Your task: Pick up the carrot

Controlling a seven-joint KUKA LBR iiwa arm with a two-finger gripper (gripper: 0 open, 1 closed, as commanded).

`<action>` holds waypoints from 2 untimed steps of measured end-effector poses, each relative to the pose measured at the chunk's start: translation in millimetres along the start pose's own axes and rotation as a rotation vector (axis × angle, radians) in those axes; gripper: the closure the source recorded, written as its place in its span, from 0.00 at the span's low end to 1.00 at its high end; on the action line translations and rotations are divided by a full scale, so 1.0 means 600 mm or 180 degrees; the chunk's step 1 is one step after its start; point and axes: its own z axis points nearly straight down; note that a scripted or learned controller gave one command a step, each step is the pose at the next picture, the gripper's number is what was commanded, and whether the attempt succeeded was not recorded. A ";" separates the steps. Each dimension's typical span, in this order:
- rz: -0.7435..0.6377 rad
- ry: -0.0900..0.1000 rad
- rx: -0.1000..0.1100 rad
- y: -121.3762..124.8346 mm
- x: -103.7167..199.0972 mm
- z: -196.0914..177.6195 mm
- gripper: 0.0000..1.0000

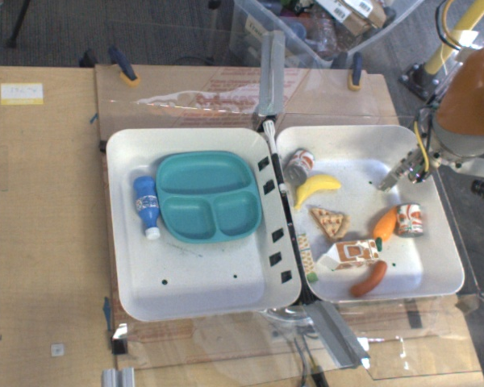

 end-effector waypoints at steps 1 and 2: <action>0.0010 -0.0019 -0.0021 0.001 -0.004 -0.022 1.00; 0.0002 -0.0008 -0.0022 0.004 -0.001 -0.021 0.00</action>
